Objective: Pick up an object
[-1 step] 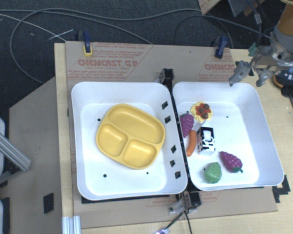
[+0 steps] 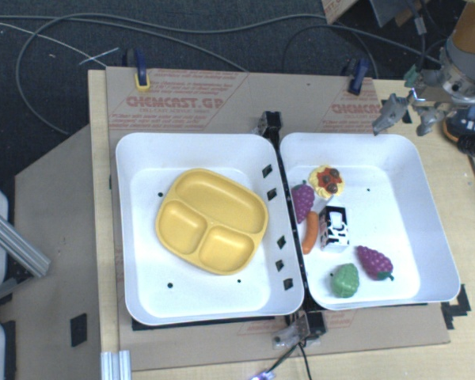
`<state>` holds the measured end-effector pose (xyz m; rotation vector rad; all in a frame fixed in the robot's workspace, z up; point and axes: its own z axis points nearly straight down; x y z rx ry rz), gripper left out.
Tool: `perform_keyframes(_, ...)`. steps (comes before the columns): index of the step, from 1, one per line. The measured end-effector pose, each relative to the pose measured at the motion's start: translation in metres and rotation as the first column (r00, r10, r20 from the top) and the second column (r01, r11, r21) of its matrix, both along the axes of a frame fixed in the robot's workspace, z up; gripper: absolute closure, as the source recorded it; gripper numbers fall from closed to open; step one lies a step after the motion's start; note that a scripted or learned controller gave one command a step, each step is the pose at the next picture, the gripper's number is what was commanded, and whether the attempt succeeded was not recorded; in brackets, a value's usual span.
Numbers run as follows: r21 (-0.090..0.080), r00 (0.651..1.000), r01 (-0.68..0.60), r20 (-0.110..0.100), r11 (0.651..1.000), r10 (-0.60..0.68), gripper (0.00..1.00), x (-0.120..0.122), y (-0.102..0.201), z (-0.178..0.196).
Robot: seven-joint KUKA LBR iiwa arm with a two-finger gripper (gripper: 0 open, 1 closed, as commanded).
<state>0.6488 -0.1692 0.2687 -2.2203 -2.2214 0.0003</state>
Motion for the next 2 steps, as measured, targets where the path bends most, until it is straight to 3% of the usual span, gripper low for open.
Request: perform_keyframes(2,0.002,1.000,0.000,-0.007,1.000,0.000,0.00,-0.009,0.007,-0.124)
